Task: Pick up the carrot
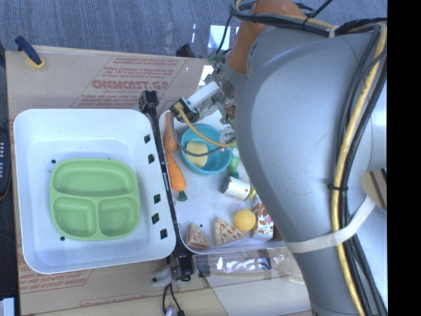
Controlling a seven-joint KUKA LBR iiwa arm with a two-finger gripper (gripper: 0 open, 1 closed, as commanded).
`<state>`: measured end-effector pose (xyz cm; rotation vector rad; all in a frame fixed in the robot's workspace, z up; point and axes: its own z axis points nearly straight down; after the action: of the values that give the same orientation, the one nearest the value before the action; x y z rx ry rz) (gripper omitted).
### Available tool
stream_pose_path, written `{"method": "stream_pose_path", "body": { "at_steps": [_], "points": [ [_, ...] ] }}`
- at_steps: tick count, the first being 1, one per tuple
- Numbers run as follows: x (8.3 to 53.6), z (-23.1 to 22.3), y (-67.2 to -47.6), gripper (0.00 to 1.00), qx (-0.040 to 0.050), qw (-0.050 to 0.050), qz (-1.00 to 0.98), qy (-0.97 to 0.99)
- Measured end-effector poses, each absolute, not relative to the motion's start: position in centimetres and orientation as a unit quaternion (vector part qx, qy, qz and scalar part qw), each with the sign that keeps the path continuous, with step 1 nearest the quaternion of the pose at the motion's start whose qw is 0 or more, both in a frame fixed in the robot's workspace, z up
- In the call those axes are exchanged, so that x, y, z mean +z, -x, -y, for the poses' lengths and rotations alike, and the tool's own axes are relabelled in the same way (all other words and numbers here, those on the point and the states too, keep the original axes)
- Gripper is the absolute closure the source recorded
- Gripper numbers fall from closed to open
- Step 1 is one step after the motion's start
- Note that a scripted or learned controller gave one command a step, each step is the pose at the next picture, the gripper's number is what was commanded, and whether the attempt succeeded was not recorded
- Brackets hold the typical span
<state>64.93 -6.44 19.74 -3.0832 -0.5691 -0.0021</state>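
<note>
**The carrot could be missed or pushed**

The carrot (175,170) is seen in the right bin (200,203). It is laid long and thin, right against the bin's left wall. The hand (222,104) is held near the top of this bin, above the blue bowl (205,155) and a little way from the carrot. It cannot be told whether the hand is spread or pressed together, because it is partly hidden by the big grey arm (302,143).

Trouble could be caused by the wall. Very little room is left between it and the carrot, so the wall may be bumped when the hand is brought down. The carrot is also smooth and round, so it could be squeezed out sideways or rolled away instead of being caught.

The bowl is just beside the carrot. It could be knocked, or grabbed by mistake, if the hand is lowered too far to the right. A small bottle (237,188) lies near too and could be shoved.

The carrot should be gripped across its thin side, not along its length.
</note>
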Motion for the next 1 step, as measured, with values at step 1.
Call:
{"method": "stream_pose_path", "body": {
  "at_steps": [1],
  "points": [
    [10.68,9.17,-62.13,0.0,-0.0007,0.002,0.219,0.976]
  ]
}}
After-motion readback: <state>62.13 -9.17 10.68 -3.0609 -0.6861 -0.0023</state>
